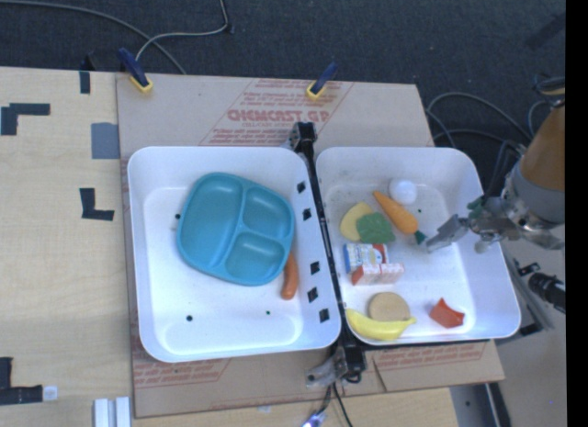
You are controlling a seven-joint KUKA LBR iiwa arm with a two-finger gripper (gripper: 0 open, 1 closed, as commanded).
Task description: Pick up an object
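My gripper point(465, 235) hangs over the right side of the right bin point(478, 177), open, with nothing between its fingers. To its left lie an orange carrot point(396, 213) and a white ball point(402, 191). Further left sit a yellow piece point(352, 222) with a green piece point(375, 228) on it, and below them a small red-and-white carton point(372, 263). Near the bin's front edge are a round tan cookie point(390, 306), a banana point(377, 327) and a red wedge point(447, 313), the wedge just below the gripper.
The left bin point(147, 260) holds a blue divided plate point(235, 228) and an orange sausage point(290, 278) beside the plate's lower right corner. A black clip strip point(315, 232) runs between the bins. The arm point(542, 168) comes in from the right.
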